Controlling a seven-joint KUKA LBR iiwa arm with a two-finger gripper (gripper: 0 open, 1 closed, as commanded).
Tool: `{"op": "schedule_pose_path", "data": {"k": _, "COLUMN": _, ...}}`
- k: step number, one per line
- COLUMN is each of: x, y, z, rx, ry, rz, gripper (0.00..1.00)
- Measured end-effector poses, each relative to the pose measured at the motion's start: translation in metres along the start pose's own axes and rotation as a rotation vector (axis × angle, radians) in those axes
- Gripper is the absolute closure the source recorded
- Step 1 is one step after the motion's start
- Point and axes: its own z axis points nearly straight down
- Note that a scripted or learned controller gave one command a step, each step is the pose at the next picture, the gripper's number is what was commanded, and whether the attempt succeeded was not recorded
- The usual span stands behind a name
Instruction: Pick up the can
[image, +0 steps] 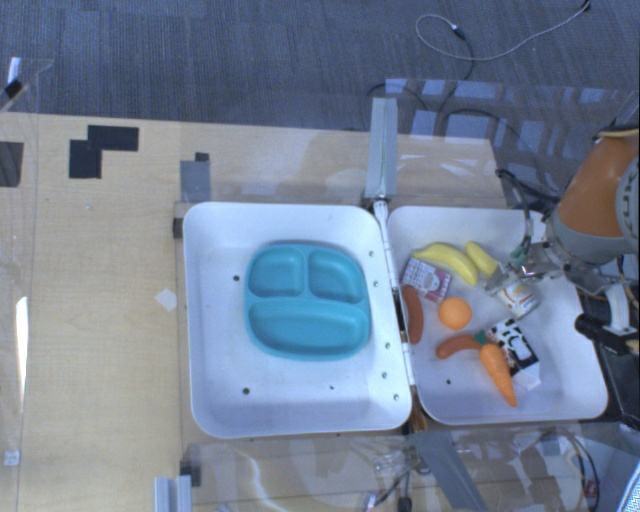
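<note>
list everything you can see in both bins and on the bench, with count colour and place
left bin: 1, white, left half of the bench
divided plate: 1, blue, three compartments, middle of left bin
right bin: 1, white, beside the left bin
bananas: 2, yellow, top of right bin
small packet: 1, red and white, upper left of right bin
sausages: 2, red-brown, one by the left wall, the other nearer the middle
orange: 1, orange, middle of right bin
carrot: 1, orange, lower middle of right bin
black and white carton: 1, beside the carrot
can: 1, pale, right of the orange
tape patches: black, bench top left
arm: 1, grey with orange band, right edge
hand: 1, at the can
</note>
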Motion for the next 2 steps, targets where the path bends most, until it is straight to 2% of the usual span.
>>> {"op": "schedule_pose_path", "data": {"k": 1, "x": 0.02, "y": 0.01, "z": -0.098, "rx": 0.005, "ry": 0.003, "rz": 0.027, "gripper": 1.0}}
{"op": "schedule_pose_path", "data": {"k": 2, "x": 0.028, "y": 0.002, "z": -0.194, "rx": 0.005, "ry": 0.003, "rz": 0.004, "gripper": 1.0}}
